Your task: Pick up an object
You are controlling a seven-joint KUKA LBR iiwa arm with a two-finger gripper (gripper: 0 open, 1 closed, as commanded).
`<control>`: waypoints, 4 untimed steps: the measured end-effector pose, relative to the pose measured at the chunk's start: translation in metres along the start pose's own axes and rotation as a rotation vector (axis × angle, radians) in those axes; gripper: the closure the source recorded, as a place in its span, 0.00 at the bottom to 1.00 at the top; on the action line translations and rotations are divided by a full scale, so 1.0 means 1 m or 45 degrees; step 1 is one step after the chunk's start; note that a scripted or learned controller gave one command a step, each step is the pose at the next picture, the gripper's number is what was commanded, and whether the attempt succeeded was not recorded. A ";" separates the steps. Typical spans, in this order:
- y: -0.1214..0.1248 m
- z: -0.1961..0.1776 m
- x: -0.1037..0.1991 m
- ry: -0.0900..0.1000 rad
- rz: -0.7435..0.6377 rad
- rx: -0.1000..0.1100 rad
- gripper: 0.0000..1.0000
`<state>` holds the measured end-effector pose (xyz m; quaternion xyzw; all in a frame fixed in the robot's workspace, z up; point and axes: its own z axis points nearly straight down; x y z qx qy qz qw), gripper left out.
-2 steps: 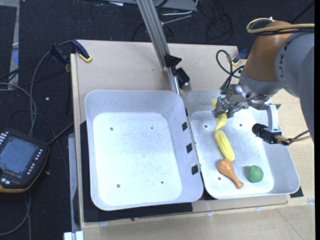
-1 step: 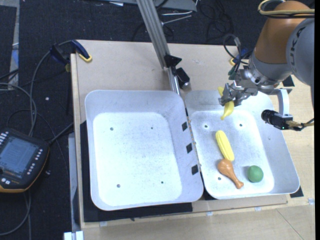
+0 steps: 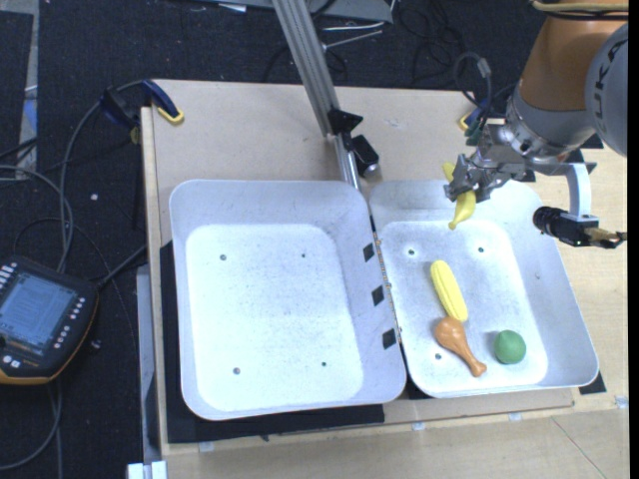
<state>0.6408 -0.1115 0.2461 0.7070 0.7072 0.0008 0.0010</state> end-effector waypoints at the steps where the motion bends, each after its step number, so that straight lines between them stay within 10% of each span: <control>1: -0.002 0.012 0.055 0.002 -0.005 0.005 1.00; 4: -0.013 0.003 0.208 0.002 -0.006 0.003 1.00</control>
